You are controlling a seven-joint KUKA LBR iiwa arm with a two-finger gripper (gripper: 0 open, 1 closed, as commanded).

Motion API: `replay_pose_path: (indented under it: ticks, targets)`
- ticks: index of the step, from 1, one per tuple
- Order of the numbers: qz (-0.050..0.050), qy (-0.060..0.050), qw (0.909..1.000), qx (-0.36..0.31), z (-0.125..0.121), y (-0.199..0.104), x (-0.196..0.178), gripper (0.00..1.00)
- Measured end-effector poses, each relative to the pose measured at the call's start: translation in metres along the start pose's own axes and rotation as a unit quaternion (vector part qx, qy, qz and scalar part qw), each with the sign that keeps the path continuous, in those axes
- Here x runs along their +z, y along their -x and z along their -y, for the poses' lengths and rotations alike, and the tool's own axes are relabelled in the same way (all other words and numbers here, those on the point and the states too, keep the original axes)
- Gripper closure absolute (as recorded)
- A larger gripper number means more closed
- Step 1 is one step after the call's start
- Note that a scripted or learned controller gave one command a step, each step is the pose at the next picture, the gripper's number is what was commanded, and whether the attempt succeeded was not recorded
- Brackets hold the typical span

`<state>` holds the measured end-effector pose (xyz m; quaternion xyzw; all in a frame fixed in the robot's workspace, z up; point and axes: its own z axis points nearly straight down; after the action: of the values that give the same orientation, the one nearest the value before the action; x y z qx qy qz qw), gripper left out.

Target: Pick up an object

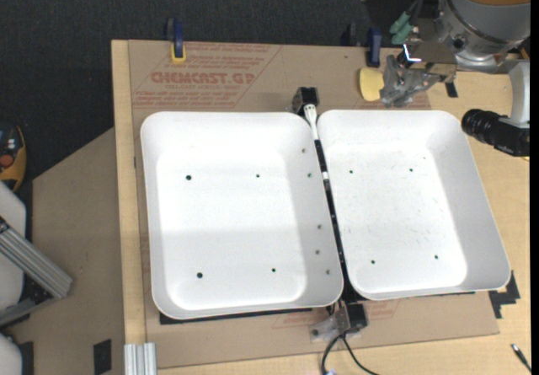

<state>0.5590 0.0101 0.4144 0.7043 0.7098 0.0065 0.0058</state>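
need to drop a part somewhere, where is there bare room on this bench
Both bins offer bare white floor: the left bin and the right bin, split by the black strip where their rims meet. It is crowded behind the right bin, where the gripper hangs beside a yellow object on the board.

I see one small pale yellow, soft-looking rounded object (pixel 370 83) lying on the bare surface (pixel 253 78), outside both shallow white bins. It sits near the surface's far edge, toward the far right corner, just beyond the far left corner of the right-hand white bin (pixel 459 146). Its left side looks rounded; I cannot make out its right side clearly.
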Motion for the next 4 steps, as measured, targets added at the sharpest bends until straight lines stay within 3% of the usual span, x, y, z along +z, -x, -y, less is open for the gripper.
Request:
replay_pose_path:
  ticks: [1,2,3,4]
  targets:
    - [0.000,-0.014,0.9999,0.002,-0.040,-0.038,0.099,1.00]
    - [0.000,-0.010,0.9999,0.003,-0.014,-0.040,0.081,1.00]
    - [-0.002,-0.007,1.0000,-0.002,-0.049,-0.166,0.101,1.00]
    - [0.000,-0.006,1.0000,0.003,-0.028,-0.163,0.072,1.00]
